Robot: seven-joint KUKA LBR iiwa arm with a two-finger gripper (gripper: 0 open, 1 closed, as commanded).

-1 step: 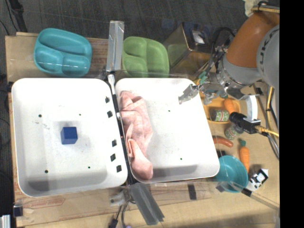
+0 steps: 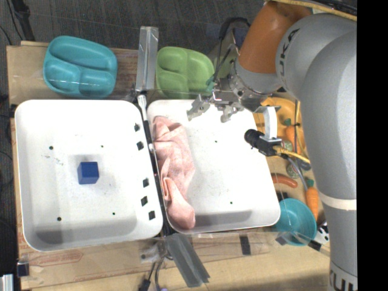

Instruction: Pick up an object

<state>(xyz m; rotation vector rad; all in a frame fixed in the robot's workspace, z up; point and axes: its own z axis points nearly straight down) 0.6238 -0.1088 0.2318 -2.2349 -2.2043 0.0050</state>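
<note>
Nothing has been picked up yet, judging by how things lie. The tool (image 2: 212, 107) sits over the far edge of the right bin (image 2: 242, 180), its two fingers spread apart with bare white bin floor showing between them, so it pinches nothing. The nearest thing to grasp is the pink cloth (image 2: 173, 168), which lies crumpled in a long strip along the left wall of that same bin, near the tool but apart from it (its top end is the closest part). The other candidate, a small blue block (image 2: 88, 172), rests alone on the floor of the left bin (image 2: 36, 162), well apart from the tool.

So the whole job looks to be ahead: choosing a target, lowering onto it, closing and lifting. The cloth seems the easier reach, though soft folds may slip from a pinch.
</note>
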